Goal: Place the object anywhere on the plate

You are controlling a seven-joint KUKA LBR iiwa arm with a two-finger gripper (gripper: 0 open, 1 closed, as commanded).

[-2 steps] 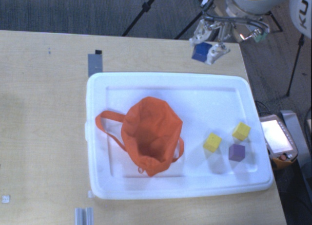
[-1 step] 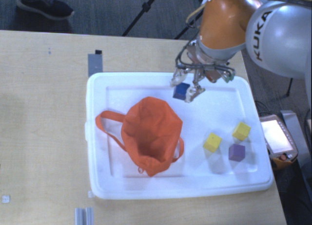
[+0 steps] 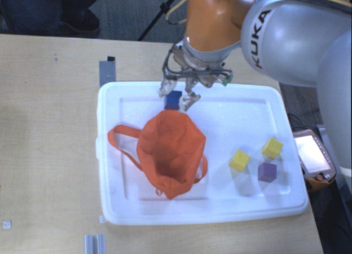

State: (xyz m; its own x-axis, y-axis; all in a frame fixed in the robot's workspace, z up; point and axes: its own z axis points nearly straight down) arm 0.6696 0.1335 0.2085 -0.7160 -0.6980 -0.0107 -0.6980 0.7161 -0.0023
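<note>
A small blue block (image 3: 172, 101) sits between the two fingers of my gripper (image 3: 177, 98), which is shut on it. The gripper hangs over the back part of the white bin (image 3: 110, 154), just behind an orange, floppy, bag-like container (image 3: 170, 151) with loop handles. That container stands open-topped in the bin's left half, and its upper edge nearly touches the block from below. The arm's orange band and grey wrist rise above the gripper and reach off to the right.
Two yellow cubes (image 3: 239, 160) (image 3: 272, 148) and a purple cube (image 3: 267, 172) lie in the bin's right half. A grey bracket (image 3: 108, 71) stands on the bench behind the bin's left corner. Wooden bench surface stretches to the left.
</note>
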